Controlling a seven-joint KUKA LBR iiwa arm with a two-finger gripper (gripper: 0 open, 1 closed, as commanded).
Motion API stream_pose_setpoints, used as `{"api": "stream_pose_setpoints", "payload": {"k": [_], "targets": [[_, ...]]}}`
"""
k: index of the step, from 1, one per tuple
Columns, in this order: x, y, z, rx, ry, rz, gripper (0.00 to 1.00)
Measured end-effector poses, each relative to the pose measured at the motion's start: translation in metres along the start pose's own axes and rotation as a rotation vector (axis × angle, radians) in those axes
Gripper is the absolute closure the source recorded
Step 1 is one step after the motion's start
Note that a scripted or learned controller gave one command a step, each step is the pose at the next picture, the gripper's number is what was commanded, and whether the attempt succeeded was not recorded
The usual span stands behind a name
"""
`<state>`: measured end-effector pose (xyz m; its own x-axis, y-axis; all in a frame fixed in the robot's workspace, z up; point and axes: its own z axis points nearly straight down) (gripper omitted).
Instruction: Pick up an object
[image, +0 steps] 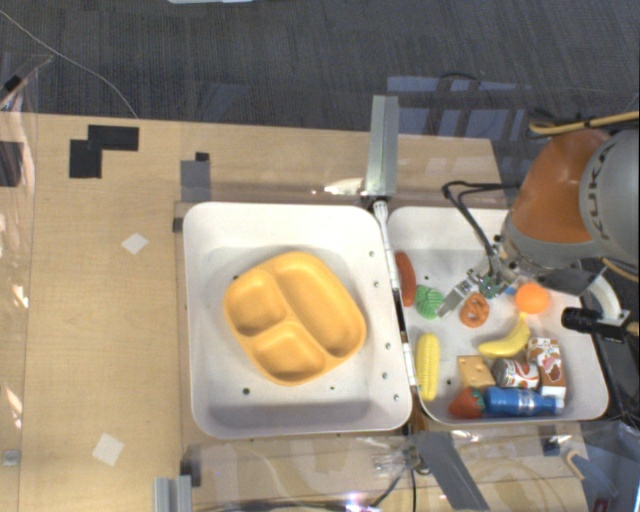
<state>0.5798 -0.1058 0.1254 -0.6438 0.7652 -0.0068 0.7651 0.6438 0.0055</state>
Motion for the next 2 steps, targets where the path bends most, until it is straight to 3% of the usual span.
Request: {"api": "stream_pose_setpoints", "payload": {"k": [1, 2], "targets": [[-0.048, 0.016, 0.038, 0.0, 0.0, 0.492, 0.0], [-0.086, -0.019, 0.038, 0.001, 0.002, 0.757, 0.0]]}}
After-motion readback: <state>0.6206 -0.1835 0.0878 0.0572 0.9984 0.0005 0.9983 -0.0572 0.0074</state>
